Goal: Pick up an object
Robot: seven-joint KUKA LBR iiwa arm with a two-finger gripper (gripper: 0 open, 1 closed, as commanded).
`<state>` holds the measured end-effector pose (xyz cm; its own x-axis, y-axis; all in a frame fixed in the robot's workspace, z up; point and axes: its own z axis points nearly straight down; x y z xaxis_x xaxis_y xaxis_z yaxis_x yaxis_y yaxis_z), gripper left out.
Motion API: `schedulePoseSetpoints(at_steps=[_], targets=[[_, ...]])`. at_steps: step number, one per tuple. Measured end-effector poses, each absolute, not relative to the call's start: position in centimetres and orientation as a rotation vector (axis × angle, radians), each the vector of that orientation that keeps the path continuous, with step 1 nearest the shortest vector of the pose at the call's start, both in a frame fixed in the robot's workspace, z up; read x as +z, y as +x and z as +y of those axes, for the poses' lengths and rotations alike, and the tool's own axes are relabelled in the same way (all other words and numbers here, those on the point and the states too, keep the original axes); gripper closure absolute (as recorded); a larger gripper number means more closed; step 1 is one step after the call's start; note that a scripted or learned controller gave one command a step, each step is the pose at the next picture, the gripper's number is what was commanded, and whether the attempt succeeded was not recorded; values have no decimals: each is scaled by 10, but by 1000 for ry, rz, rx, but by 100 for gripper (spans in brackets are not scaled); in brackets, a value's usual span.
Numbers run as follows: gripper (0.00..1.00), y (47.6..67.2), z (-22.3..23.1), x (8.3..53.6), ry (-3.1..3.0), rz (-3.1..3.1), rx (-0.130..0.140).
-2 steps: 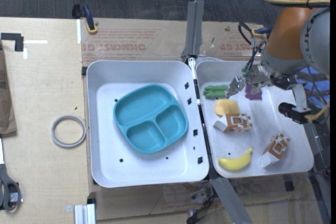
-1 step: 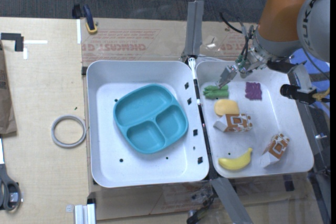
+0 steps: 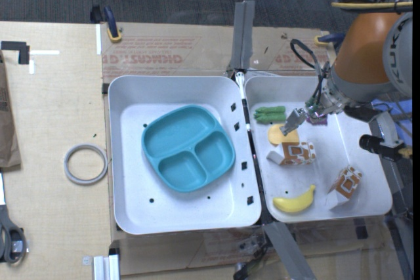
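Note:
The right bin (image 3: 367, 206) holds a green pod-shaped toy (image 3: 270, 114), a yellow round piece (image 3: 281, 137), a small orange-and-white carton (image 3: 296, 153), a yellow banana (image 3: 293, 200) and a second carton (image 3: 346, 183). My gripper (image 3: 292, 122) hangs low over the bin's upper left part. Its tip is just above the yellow piece and to the right of the green toy. I see nothing held in it. The orange-banded wrist (image 3: 367, 46) rises behind it at the right.
A teal divided plate (image 3: 189, 147) lies in the left bin (image 3: 121, 141). On the bench to the left are a grey tape ring (image 3: 86, 163), scissors (image 3: 10, 242) and a brown bag (image 3: 8, 121). A grey post (image 3: 243, 36) stands behind the bins' shared wall.

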<state>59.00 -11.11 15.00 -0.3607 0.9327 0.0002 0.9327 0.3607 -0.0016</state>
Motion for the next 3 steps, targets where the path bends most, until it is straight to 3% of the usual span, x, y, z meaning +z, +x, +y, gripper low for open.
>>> schedulePoseSetpoints(at_steps=[1,2,3], targets=[[0,540,-69,191,-1998,-2423,2],[0,510,-114,124,-2094,-2340,3],[0,576,-125,95,-2133,-2312,-5]])
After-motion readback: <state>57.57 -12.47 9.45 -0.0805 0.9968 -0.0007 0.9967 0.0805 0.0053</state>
